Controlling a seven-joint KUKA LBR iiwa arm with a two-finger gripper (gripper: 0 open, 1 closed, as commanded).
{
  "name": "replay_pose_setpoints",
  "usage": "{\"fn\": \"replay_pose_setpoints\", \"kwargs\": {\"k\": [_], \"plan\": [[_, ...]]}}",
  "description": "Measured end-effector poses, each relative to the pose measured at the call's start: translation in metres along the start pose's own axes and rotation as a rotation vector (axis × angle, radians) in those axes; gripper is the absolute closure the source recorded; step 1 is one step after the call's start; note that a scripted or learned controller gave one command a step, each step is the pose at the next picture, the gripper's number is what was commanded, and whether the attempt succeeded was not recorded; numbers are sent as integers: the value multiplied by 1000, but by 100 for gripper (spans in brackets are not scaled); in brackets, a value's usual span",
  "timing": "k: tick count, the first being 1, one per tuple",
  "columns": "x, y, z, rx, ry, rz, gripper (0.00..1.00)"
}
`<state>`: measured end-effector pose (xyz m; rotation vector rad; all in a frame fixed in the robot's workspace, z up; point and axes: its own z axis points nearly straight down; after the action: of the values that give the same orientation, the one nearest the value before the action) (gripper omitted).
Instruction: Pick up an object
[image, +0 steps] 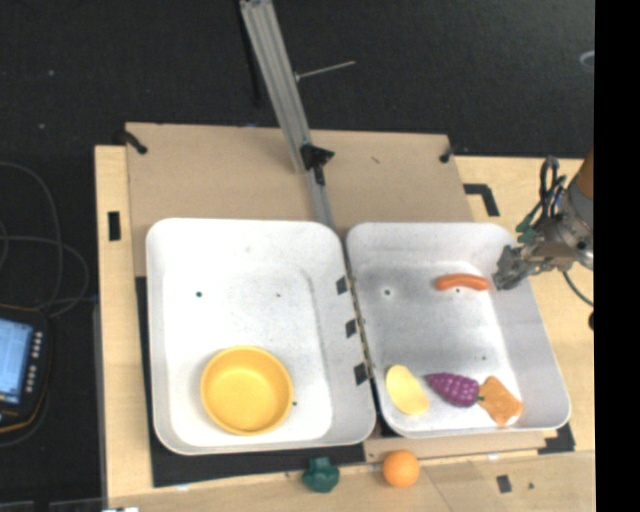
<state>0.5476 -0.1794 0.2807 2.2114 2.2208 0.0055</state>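
The counter (420, 160) carries two white bins side by side. The left bin (245, 260), well away from the pincer, contains a yellow bowl (246, 389). The right bin (440, 260) lies directly beside and below the pincer (510, 268), which hangs over that bin's far right rim. Whether the pincer is spread or closed cannot be told at this resolution; nothing is seen held in it.

The nearest candidate for pickup is the orange sausage (462, 283), lying flat just beside the pincer, toward the bin's middle. A pale yellow piece (406, 389), a purple bunch of grapes (452, 388) and an orange wedge (500, 399) lie well apart from the pincer, along the bin's near edge.

Probable faults: the sausage is thin, low and rounded, so it is likely to roll or slip aside if the descent lands off-centre. The pincer also stands close to the bin rim; a descent from this position risks striking the wall. An orange ball (400, 468) and a green object (321, 475) rest outside the bins.
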Motion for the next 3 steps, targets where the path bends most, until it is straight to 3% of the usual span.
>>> {"fn": "replay_pose_setpoints", "kwargs": {"k": [2, 3], "plan": [[98, 18, 25, 9, 3, -1, 100], [141, 39, 33, 6, 3, -1, 100]]}}
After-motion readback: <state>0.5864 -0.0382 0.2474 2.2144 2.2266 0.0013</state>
